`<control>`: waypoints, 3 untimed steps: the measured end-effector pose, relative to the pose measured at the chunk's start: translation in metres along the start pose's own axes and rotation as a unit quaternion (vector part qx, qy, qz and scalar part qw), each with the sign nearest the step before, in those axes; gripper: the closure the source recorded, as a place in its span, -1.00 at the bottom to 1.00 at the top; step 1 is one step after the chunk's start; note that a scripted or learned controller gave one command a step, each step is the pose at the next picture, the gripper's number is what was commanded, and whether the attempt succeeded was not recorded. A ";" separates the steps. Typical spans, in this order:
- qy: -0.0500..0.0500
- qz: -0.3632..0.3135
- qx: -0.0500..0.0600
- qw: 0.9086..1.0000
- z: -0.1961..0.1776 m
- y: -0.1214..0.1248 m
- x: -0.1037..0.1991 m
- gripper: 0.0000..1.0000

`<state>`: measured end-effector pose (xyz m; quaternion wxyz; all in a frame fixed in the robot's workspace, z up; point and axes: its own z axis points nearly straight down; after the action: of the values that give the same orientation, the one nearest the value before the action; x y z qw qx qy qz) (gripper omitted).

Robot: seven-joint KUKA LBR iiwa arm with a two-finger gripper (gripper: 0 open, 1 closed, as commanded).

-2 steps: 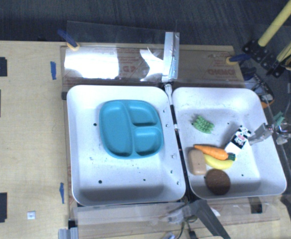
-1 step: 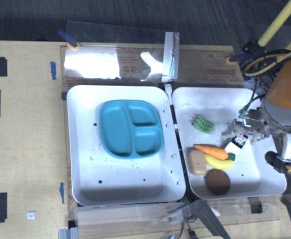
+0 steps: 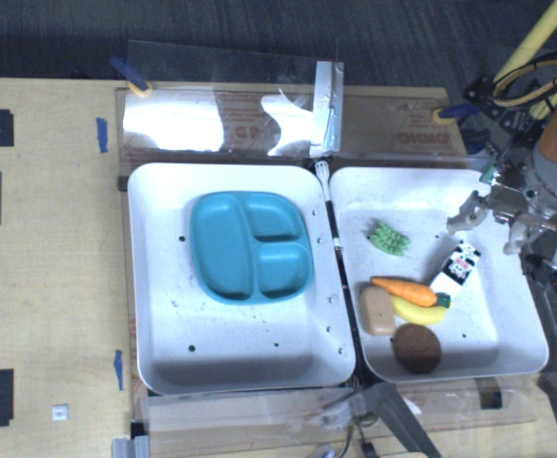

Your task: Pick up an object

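Tool (image 3: pixel 489 219) hangs over right bin's (image 3: pixel 522 346) far-right edge, can't tell its state, grips nothing. Carrot (image 3: pixel 404 290), banana (image 3: pixel 419 313), brown ball (image 3: pixel 417 347) bunched near front, so pick gets fiddly. Blue tray (image 3: pixel 251 246) sits left.

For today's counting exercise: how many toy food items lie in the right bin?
5: green vegetable upper middle; carrot on banana; tan piece left; brown ball at front. More may hide beneath.

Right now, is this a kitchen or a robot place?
Probably a robot test lab, not a kitchen. A robot gripper hangs over a white bin of toy food, like a carrot and banana, and the blue tray sits in another bin on a taped wooden bench.
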<state>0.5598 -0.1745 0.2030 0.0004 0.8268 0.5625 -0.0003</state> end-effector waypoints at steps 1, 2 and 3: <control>0.000 0.030 0.000 1.000 -0.040 0.026 0.023 -1.00; 0.000 0.030 0.001 1.000 -0.038 0.026 0.023 -1.00; -0.001 -0.002 0.005 1.000 0.081 -0.009 -0.019 -1.00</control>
<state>0.5442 -0.1890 0.1225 -0.0034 0.8255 0.5644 -0.0037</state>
